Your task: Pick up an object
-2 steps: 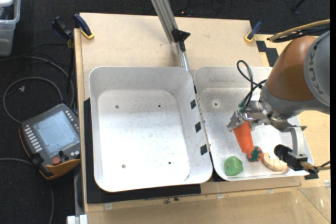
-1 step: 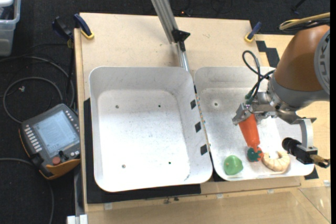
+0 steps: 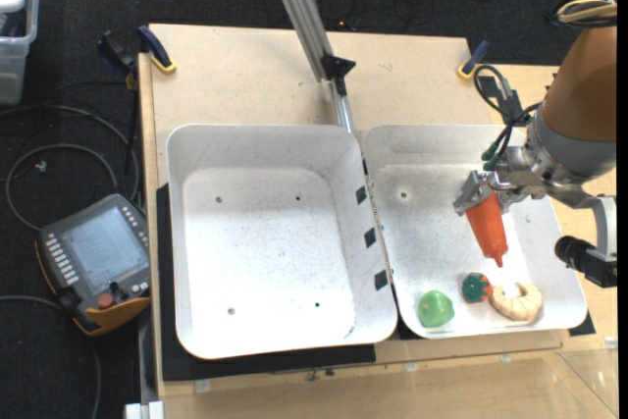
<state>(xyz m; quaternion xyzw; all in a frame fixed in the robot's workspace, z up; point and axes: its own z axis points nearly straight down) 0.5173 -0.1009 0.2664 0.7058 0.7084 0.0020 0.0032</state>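
My gripper (image 3: 483,196) hangs over the right bin (image 3: 412,162), toward its right side. It is shut on the upper end of an orange-red carrot-shaped toy (image 3: 489,233), which slants down and to the right from between the fingers. In the bin's front right corner lie a green ball (image 3: 436,308), a small teal and red toy (image 3: 475,287) and a beige curved toy (image 3: 517,301). The carrot's tip points at the teal toy, a little short of it.
The left bin (image 3: 196,162) stands beside the right one, sharing a raised middle rim (image 3: 371,221). A slanted metal pole (image 3: 304,5) runs down to the bins' back edge. A teach pendant (image 3: 96,260) lies on the floor at left.
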